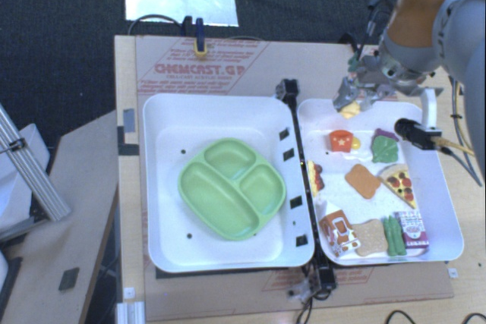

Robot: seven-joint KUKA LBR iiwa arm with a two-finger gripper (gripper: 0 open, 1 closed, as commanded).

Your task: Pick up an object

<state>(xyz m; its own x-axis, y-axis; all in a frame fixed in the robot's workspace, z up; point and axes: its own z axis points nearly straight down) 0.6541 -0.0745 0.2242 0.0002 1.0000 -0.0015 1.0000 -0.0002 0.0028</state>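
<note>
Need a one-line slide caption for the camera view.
KUKA arm's gripper poised over a yellow piece at the far edge of the right bin of toy food; green divided plate in left bin.

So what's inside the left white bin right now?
Only a green divided plate lies inside the left bin, its three compartments bare. Whatever bin floor sits beneath the plate is covered.

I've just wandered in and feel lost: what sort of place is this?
Probably a robotics lab test bench: a robot arm reaches over two white bins, one with a green divided plate, the other with toy food like a pizza slice.
</note>
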